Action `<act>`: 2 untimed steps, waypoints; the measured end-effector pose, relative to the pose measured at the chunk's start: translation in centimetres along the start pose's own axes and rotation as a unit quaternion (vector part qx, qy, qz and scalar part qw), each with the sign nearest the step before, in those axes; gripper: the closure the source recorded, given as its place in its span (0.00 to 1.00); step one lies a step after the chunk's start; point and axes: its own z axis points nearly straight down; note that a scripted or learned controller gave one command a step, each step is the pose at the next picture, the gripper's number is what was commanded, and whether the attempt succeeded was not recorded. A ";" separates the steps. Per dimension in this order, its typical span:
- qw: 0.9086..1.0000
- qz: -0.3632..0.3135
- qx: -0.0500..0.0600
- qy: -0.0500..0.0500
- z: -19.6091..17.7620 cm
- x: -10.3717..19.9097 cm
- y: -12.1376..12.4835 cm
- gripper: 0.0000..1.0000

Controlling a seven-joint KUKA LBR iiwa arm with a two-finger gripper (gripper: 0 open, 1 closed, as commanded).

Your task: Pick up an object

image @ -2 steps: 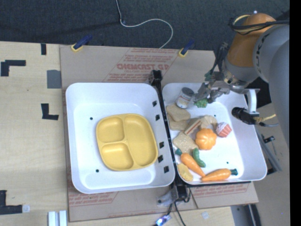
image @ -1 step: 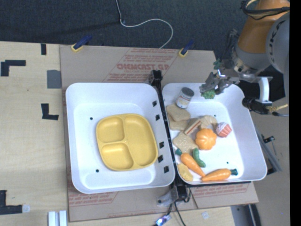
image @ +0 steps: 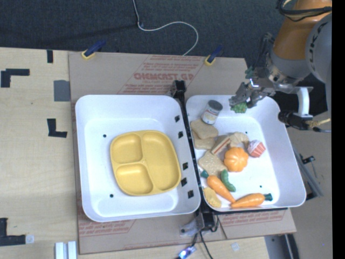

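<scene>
You see the table [image: 32, 144] carrying two white bins side by side. The left bin [image: 91, 117] holds a yellow divided plate [image: 144, 162] lying flat near its middle. The right bin [image: 285, 171] holds a heap of toy food.

The arm [image: 299, 31] reaches in from the right, its orange band above the wrist, and its end effector [image: 241, 102] sits over the far edge of the right bin. A small green object [image: 240, 107] shows at its tip; it looks pinched between the fingers, so take the end effector as closed narrowly on it, though the detail is small.

The rest of the food lies nearer the camera than the end effector, apart from it. A small jar [image: 212, 112] lies tilted just to its left. Below that, you find pale bread slices [image: 204, 134], an orange pumpkin [image: 236, 159] near the bin's centre, and a pink-and-white cupcake [image: 256, 149] just to its right. Two carrots [image: 221, 188] lie near the front edge, one of them [image: 249, 200] almost level, with a green pepper [image: 228, 181] between the first carrot and the pumpkin.
</scene>
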 end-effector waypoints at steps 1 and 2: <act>1.000 -0.001 0.001 0.000 -0.3 4.6 -3.1 1.00; 1.000 -0.001 0.002 0.000 0.1 8.6 -4.7 1.00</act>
